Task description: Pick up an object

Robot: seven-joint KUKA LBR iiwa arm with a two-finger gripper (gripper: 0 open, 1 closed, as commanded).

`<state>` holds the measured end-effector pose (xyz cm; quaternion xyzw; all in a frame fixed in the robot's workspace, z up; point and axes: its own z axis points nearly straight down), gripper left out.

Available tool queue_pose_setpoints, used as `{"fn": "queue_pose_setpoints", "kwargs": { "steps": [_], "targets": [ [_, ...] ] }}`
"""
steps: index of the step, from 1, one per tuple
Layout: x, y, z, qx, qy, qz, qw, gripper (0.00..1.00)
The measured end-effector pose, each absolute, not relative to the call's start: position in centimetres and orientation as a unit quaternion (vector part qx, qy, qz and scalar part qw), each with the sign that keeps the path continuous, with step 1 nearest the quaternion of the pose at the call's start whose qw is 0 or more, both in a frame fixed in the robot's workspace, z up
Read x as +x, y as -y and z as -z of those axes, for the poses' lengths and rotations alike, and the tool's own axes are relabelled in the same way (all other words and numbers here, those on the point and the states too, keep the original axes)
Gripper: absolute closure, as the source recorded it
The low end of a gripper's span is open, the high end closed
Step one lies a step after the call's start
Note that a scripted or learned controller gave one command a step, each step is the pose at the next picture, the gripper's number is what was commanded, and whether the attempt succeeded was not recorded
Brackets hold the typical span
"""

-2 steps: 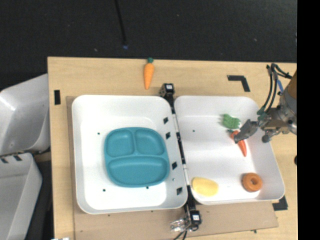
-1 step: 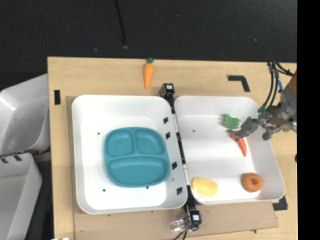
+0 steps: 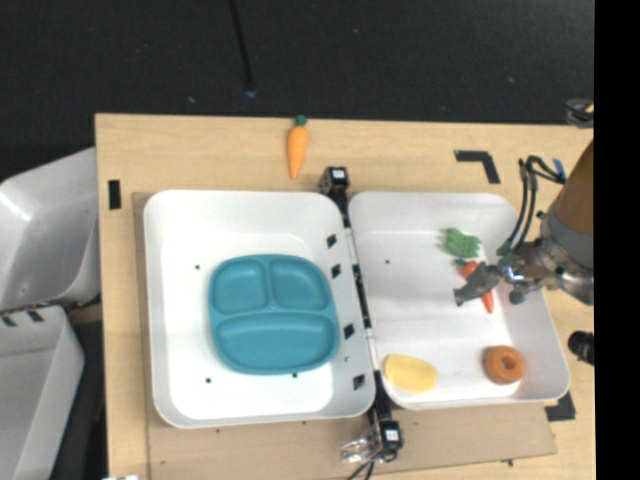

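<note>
Pale wood forms the bench (image 3: 120,148), dark floor behind it, and two white bins sit on it side by side. At the right bin's (image 3: 420,218) right edge the gripper (image 3: 478,290) reaches in, its dark fingers low over a small orange-red carrot (image 3: 487,301) with a green top (image 3: 461,240) toward the far edge; whether they clasp it I cannot tell. Near that bin's front edge lie a yellow lemon-like piece (image 3: 410,373) and a brown doughnut (image 3: 504,364). A teal divided plate (image 3: 272,313) fills the left bin (image 3: 170,368). Another carrot (image 3: 297,148) lies on the bench's far edge.

plate (image 3: 272,313) in left bin (image 3: 165,368), donut (image 3: 504,364) in right bin (image 3: 400,218)
</note>
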<state>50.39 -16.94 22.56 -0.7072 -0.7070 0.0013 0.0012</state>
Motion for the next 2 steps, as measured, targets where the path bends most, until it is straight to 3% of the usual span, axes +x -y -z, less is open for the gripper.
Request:
{"fn": "queue_pose_setpoints", "kwargs": {
  "steps": [1,2],
  "targets": [
    [50.8,16.5,-16.5,-0.707,0.707,-0.0015,0.002,0.00],
    [49.7,16.4,-11.4,-0.707,0.707,-0.0012,0.001,0.00]
  ]
}}
